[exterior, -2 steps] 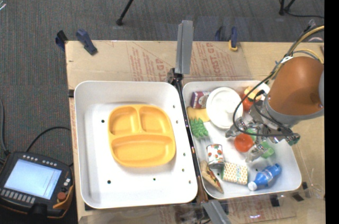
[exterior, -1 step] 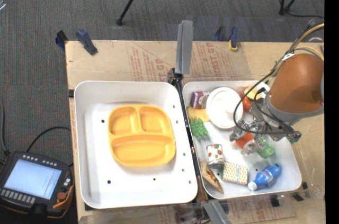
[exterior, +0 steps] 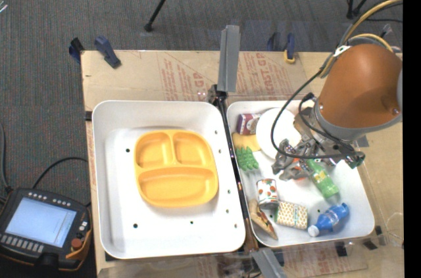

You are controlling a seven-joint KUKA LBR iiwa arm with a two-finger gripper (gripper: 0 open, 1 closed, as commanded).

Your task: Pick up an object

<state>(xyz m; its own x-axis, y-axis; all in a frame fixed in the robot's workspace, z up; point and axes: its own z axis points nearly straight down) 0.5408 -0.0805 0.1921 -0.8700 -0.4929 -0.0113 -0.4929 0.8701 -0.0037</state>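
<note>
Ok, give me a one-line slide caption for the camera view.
Tool low over the cluttered right bin by a green bottle; yellow tray in the left bin.

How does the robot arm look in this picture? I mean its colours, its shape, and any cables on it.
The arm ends in a large, rounded orange band above a grey wrist ring. Below it sits a dark metal gripper of small angular parts. Black cables loop from the wrist toward the gripper, and yellow and black cables arch over the top of the arm.
</note>
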